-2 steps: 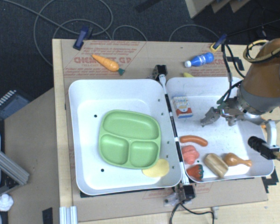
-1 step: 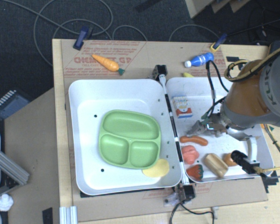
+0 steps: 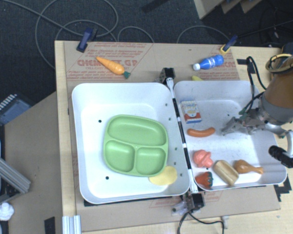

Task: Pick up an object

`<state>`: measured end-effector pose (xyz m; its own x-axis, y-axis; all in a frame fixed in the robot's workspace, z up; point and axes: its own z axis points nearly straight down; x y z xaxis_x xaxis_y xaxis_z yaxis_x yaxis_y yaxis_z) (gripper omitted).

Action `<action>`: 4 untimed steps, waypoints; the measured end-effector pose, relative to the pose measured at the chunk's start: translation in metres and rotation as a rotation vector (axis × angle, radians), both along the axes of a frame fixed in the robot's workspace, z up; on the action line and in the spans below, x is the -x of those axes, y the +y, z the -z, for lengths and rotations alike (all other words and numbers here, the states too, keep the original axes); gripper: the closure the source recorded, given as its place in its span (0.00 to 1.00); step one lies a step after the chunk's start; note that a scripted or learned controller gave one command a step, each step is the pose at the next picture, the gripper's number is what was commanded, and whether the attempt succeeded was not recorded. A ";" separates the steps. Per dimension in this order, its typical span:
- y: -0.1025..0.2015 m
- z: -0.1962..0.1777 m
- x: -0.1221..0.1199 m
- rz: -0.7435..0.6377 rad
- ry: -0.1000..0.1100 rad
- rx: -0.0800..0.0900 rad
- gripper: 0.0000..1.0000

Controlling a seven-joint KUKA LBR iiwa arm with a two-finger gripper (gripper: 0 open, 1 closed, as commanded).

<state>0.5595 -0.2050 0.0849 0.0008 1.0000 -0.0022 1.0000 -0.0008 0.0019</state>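
Note:
My gripper (image 3: 230, 126) hangs low over the middle of the right bin (image 3: 219, 89), reaching in from the right. Just to its left, a short gap away, lies an orange-red sausage (image 3: 201, 131). Behind that sausage stands a small white and red carton (image 3: 190, 110). Along the bin's front lie a pink toy (image 3: 202, 157), a red strawberry-like piece (image 3: 204, 180), a tan bread loaf (image 3: 225, 172) and a brown drumstick (image 3: 248, 167). I see nothing held in the gripper.
The left bin (image 3: 88, 106) holds a green divided plate (image 3: 135, 144) and a yellow piece (image 3: 163, 177) at its front right. On the board behind the bins lie a carrot (image 3: 112, 65) and a blue bottle (image 3: 209, 62). Cables cross the dark floor beyond.

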 end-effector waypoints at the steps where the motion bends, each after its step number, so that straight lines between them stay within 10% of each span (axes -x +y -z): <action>1: 0.057 -0.037 -0.002 -0.002 -0.001 -0.002 0.00; 2: 0.105 -0.004 -0.006 -0.001 -0.005 -0.001 0.00; 3: 0.103 0.000 -0.087 -0.002 0.000 -0.002 0.00; 4: 0.103 -0.010 -0.088 -0.002 -0.002 0.000 1.00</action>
<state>0.6471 -0.1023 0.0954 -0.0016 1.0000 -0.0022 1.0000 0.0016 0.0042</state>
